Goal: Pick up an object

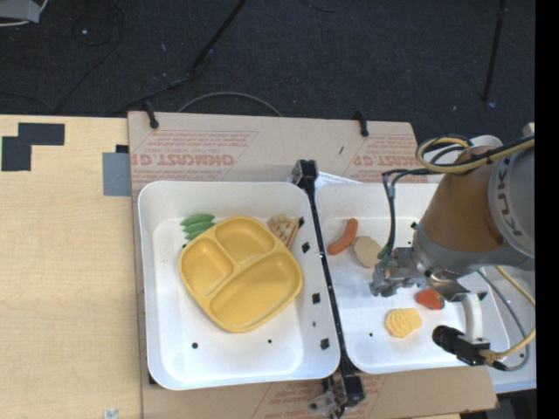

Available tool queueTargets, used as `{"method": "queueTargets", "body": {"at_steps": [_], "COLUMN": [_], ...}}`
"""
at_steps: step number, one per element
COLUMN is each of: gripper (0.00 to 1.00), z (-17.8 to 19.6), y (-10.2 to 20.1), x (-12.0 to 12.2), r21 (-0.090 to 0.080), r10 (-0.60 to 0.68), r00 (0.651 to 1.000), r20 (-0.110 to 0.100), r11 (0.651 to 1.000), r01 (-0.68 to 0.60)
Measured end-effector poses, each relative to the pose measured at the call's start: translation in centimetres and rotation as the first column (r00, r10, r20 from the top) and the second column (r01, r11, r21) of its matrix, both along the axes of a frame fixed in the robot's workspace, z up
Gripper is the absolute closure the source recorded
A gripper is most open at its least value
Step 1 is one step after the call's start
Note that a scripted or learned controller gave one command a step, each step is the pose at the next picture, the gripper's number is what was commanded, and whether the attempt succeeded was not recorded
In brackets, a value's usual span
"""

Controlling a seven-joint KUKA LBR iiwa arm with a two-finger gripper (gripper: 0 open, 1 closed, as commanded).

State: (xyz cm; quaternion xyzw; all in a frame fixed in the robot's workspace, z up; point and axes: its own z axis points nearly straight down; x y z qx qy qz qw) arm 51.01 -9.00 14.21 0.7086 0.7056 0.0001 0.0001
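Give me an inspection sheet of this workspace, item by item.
Surface: two white bins, left bin and right bin, on cardboard.
Job's things: sausage, beige piece, yellow corn piece and red piece in the right bin.
Clutter: yellow divided plate, green item and tan item in the left bin.
Pincer: pincer low over the right bin, beside the beige piece; finger state unclear.
Cables: yellow and black cables on the arm.
Surroundings: dark floor, wooden bench.
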Motion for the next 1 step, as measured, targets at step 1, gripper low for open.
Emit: {"method": "queueTargets", "body": {"at_steps": [1], "gripper": [1.00], "z": [6.30], "y": [-0.22], "x": [0.20], "r21": [0.000], "r10": [0.005], "r00": [1.000], "r20": [0.003], "r11": [1.000], "r01": [-0.005]}}
